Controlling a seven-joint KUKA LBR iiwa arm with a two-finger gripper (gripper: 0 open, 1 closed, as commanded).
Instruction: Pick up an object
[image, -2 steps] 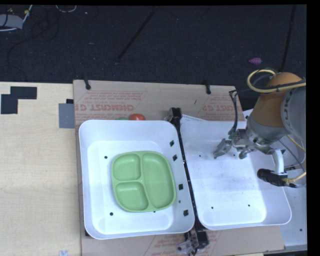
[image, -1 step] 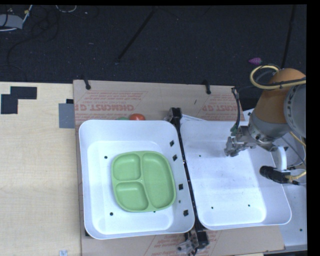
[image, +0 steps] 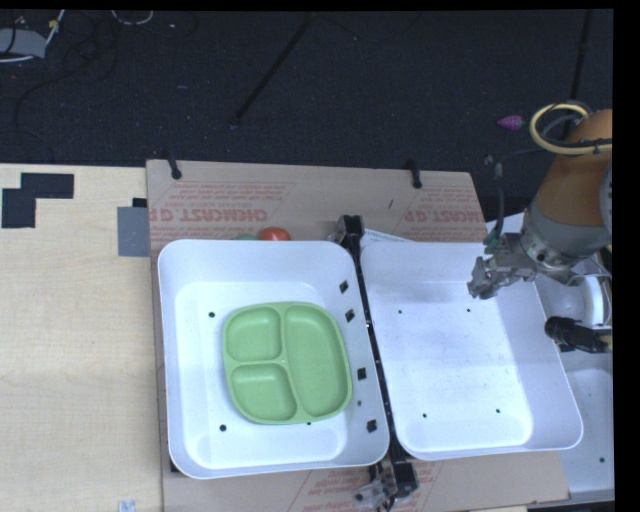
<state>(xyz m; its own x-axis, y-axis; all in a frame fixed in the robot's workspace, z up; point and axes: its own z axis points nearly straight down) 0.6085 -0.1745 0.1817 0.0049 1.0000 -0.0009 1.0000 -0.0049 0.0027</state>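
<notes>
A light green plate with three compartments (image: 287, 361) lies flat in the middle of the left bin (image: 190, 290). My gripper (image: 484, 282) hangs over the upper right part of the right bin (image: 540, 420), far from the plate. Nothing shows between its fingers, and their state is too small to read.
A small red and green object (image: 272, 236) lies behind the left bin's far rim on the cardboard sheet (image: 300, 205). A black clip strip (image: 362, 340) runs between the two bins. The wooden bench top (image: 70, 330) extends to the left.
</notes>
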